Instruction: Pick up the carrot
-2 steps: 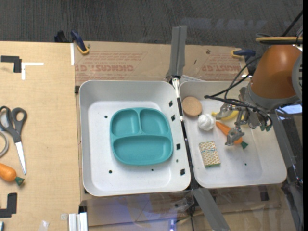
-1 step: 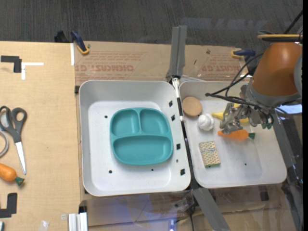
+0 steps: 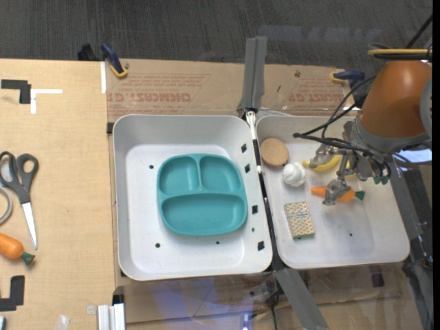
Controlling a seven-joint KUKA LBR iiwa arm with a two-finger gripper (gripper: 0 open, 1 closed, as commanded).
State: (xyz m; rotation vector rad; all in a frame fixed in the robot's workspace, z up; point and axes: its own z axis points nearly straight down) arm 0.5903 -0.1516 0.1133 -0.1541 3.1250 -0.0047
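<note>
From my remote seat I see the arm (image 3: 392, 102) reaching in from the right over the right bin (image 3: 385, 249), with the pincer (image 3: 335, 194) lowered onto the carrot (image 3: 342, 194). The carrot lies in the right bin's upper middle, orange tip pointing left and green top to the right, and the pincer's grey fingers (image 3: 332, 196) straddle its middle; they look drawn in close around it, touching it, though I cannot tell whether it is lifted off the bin floor. Counted, the right bin holds one carrot, one banana (image 3: 325, 162) just above and left of the pincer, one white ball-like item (image 3: 294, 174), one tan round disc (image 3: 274, 152) near the bin's upper left corner, and one small patterned packet (image 3: 299, 220) lying below the carrot. The left bin (image 3: 130, 205) holds one teal plate (image 3: 202, 194) with three compartments. There are two bins, side by side and touching along their inner edges. On the surface (image 3: 62, 184) left of the bins lie one pair of scissors (image 3: 20, 191) and a second carrot (image 3: 12, 247), well apart from the pincer. Two blue clamps (image 3: 113, 59) hold the cardboard behind the bins.
</note>
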